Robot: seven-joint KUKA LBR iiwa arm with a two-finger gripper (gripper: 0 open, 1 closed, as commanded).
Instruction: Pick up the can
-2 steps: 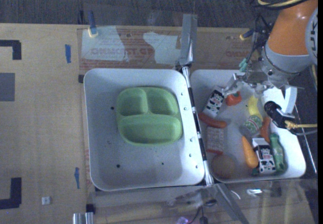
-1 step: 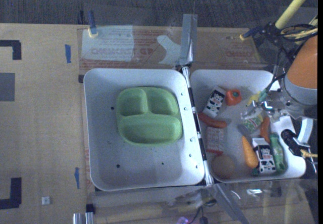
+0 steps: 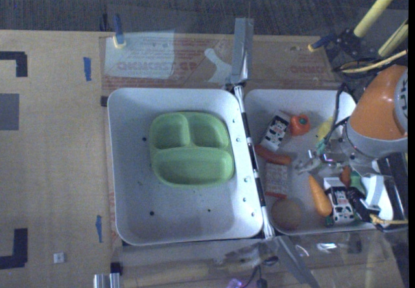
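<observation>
Your fingers point(image 3: 316, 158) look open, gripping nothing; the can point(image 3: 277, 130) lies near, up-left of them, untouched.

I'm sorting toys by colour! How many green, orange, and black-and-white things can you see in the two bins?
Green: 1, the tray
Orange: 2, a carrot and a round piece
Black-and-white: 2, the cartons
Total: 5 that can be made out clearly
</observation>
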